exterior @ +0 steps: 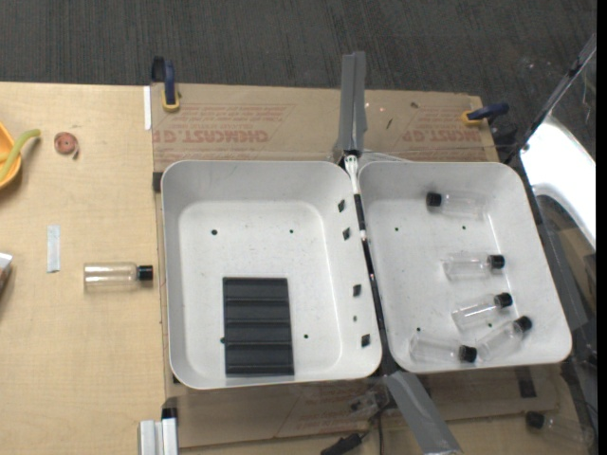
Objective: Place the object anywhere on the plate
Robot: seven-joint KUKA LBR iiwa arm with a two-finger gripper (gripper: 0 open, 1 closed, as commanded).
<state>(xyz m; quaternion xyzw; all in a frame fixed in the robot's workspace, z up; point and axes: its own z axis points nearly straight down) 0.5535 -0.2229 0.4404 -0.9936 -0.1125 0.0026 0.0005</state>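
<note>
A black ridged plate (256, 327) lies flat in the left bin (190, 197), near its front edge. Several clear vials with black caps lie in the right bin (398, 188). One vial (450, 201) rests alone near the back. Another vial (471, 267) lies mid-right, and a third vial (479, 310) is just in front of it. Two more vials lie close together at the front right corner (503, 336). All the vials lie on their sides.
One more clear vial (114, 274) lies on the wooden bench left of the bins. A yellow object (9, 154) and a small red disc (64, 142) sit at the far left. Clamps (163, 83) (484, 114) hold the cardboard behind the bins. A white curved body (564, 164) stands at the right edge.
</note>
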